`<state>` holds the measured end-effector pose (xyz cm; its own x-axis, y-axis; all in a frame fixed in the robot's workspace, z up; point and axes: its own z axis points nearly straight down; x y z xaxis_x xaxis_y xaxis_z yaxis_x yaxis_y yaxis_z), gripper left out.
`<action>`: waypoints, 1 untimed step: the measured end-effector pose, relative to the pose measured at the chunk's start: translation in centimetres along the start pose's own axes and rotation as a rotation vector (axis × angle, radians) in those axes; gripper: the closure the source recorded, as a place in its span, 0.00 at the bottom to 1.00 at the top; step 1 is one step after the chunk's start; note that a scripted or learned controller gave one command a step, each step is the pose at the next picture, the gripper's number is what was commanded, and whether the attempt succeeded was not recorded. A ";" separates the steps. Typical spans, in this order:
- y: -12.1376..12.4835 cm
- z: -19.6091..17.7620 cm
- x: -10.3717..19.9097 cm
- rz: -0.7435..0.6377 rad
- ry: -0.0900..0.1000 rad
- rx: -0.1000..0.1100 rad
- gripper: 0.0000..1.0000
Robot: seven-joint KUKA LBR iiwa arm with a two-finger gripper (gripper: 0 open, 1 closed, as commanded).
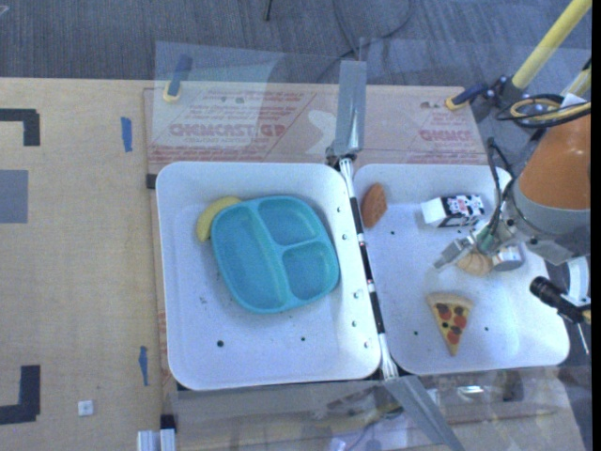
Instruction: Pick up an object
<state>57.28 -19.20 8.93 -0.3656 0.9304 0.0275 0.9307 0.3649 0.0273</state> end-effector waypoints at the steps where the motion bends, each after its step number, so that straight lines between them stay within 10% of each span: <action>1: -0.4 -0.7 -0.9 0.011 -0.015 0.002 1.00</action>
<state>57.26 -20.19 9.60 -0.3550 0.9348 0.0127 0.9347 0.3546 0.0253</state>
